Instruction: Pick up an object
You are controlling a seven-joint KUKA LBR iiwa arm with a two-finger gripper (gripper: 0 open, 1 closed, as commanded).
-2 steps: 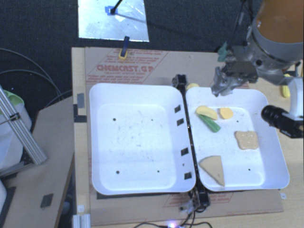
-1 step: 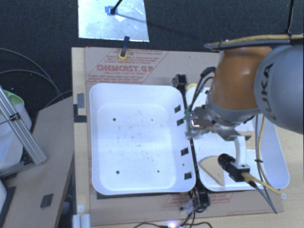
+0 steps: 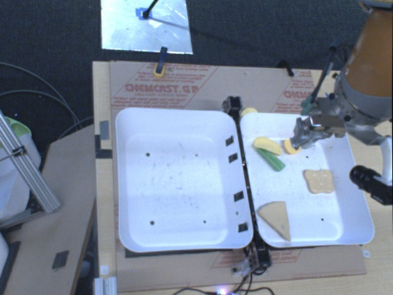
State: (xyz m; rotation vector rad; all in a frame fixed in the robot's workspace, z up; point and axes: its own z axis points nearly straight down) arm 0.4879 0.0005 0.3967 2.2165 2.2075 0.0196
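Note:
The right bin (image 3: 353,226) holds several small items. A yellow curved piece (image 3: 266,144) lies beside a green pod-like piece (image 3: 271,159) near the bin's left wall. A small yellow piece (image 3: 290,147) sits just right of them. My gripper (image 3: 300,137) hangs low over the bin's upper middle, its tip right at that small yellow piece; whether it touches it is unclear. A pale tan flat piece (image 3: 319,180) lies below the gripper. A tan wedge (image 3: 276,219) rests near the front left corner.
The left bin (image 3: 132,226) stands beside the right one, joined by a black divider (image 3: 241,165). A small pale yellow object (image 3: 249,111) sits at the right bin's back left rim. Both bins rest on a cardboard sheet (image 3: 184,82).

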